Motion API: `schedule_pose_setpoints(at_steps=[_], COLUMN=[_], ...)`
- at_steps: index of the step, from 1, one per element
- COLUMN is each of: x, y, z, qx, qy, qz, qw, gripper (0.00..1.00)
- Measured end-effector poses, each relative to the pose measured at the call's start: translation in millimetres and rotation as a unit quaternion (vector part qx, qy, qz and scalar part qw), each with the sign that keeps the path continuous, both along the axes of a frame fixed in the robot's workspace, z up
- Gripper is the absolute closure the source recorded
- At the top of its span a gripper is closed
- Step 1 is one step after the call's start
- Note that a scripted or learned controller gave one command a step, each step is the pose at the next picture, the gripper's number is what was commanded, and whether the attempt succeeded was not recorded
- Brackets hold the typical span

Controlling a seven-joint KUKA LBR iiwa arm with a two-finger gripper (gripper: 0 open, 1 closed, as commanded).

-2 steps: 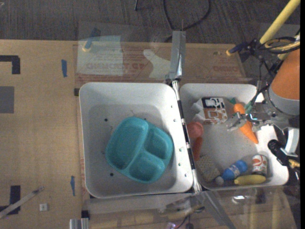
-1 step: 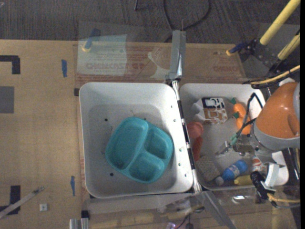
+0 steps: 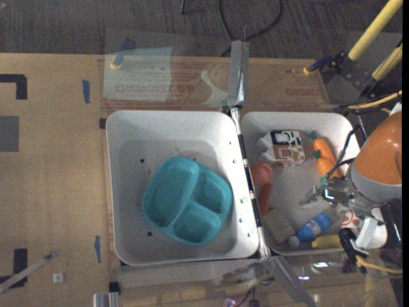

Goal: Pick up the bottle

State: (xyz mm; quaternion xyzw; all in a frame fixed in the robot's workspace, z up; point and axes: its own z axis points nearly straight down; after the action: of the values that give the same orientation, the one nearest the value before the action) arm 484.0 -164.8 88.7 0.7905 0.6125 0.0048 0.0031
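A small bottle [image 3: 312, 227] with a blue label and a pale cap lies on its side near the front wall of the right bin [image 3: 291, 121]. Its cap points to the front left. My gripper [image 3: 321, 194] hangs over the right part of that bin, a little behind the bottle and apart from it. The grey arm with its orange band [image 3: 382, 153] reaches in from the right and covers the bin's right wall. Nothing shows in the gripper's grasp.
The right bin also holds a small carton [image 3: 287, 147], an orange carrot [image 3: 324, 156], a red object [image 3: 261, 178], a brown sponge-like block [image 3: 279, 224] and a yellow object [image 3: 330, 241] beside the bottle. A teal divided plate [image 3: 186, 199] lies in the left bin [image 3: 128, 139].
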Motion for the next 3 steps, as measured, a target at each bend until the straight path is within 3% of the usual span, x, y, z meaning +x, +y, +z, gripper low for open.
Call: schedule_pose_setpoints(at_steps=[1, 2, 3], x=[-0.2, -0.2, -4.3], y=[-3.4, -3.3, -14.9], z=[10.3, 10.3, 111.2], qx=[-0.0022, -0.002, -0.0012], qy=[-0.002, -0.001, 0.005], qz=[-0.004, -0.004, 0.039], qw=[1.0, 1.0, 0.9992], gripper=[1.0, 0.0, 0.0])
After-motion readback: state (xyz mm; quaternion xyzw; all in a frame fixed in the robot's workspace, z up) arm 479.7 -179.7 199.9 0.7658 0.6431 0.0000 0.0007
